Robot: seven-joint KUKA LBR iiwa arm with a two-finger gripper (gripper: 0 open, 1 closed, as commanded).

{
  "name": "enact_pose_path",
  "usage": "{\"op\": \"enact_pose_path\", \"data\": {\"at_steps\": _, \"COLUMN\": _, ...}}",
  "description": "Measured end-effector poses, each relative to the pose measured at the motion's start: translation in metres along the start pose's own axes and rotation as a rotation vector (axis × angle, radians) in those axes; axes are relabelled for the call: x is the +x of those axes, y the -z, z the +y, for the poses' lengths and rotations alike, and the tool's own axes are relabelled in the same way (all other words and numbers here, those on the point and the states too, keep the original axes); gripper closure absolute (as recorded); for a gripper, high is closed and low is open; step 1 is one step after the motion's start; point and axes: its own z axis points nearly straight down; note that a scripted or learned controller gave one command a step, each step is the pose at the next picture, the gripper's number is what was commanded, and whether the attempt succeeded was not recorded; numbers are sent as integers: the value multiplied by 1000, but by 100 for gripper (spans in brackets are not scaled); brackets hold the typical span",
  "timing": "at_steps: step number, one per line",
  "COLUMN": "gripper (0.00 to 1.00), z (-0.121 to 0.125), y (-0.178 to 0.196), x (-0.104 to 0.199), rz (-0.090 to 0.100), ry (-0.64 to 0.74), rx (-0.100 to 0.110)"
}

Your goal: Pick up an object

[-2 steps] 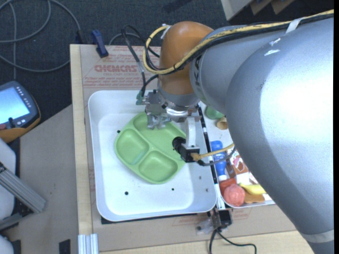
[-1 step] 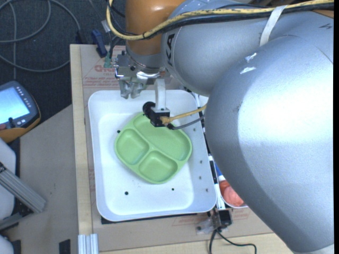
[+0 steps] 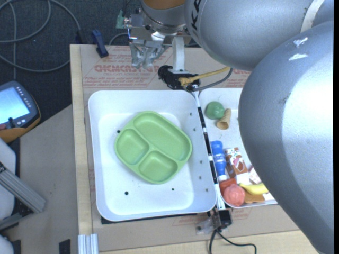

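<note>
Hovering beyond the bins, the end effector carries nothing, its fingers slightly apart. No pick is made yet: the green plate lies well below it, the toys off to its lower right.

Arm hides much of the right bin

The arm covers the right bin's far side; a banana and a packet are partly under it. The hand is blurred, its fingers unclear. A screen is cut off at the left edge.
</note>
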Motion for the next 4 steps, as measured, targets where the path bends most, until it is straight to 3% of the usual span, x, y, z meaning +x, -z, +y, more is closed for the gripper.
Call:
{"op": "enact_pose_path", "data": {"at_steps": 1, "gripper": 100, "z": -8, "y": -138, "x": -67, "rz": -9, "ry": -9, "rx": 29}}
{"op": "enact_pose_path", "data": {"at_steps": 2, "gripper": 100, "z": -14, "y": -114, "x": -107, "rz": -5, "ry": -6, "rx": 16}}
{"op": "enact_pose_path", "data": {"at_steps": 3, "gripper": 100, "z": -34, "y": -110, "x": -132, "rz": -5, "ry": -5, "rx": 17}}
{"op": "enact_pose_path", "data": {"at_steps": 4, "gripper": 0, "z": -33, "y": -110, "x": -130, "rz": -3, "ry": -2, "rx": 17}}
